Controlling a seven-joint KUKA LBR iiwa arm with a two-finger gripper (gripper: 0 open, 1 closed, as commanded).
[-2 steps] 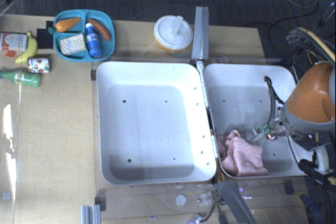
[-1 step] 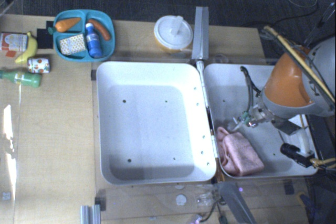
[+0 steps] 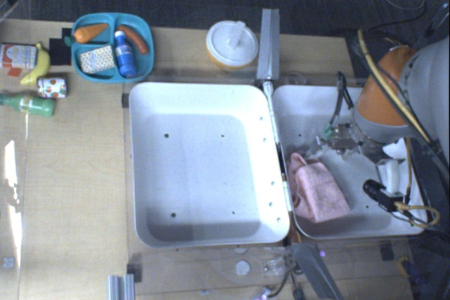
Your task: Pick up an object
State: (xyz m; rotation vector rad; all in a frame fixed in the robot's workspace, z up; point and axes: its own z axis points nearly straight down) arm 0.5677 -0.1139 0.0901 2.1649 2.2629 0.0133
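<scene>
Pink cloth (image 3: 318, 191) bunched in front-left corner of right bin (image 3: 308, 107); gripper (image 3: 335, 140) hung near its back edge, parted or closed cannot be told. Risk: thin fold pinched, cloth dropped.

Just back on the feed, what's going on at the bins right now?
The robot arm reaches in from the right, its claw down in the right bin. A crumpled pink cloth lies in that bin against its left wall, just in front of the claw. The view doesn't show the claw holding anything, so no pick is confirmed yet.
</scene>
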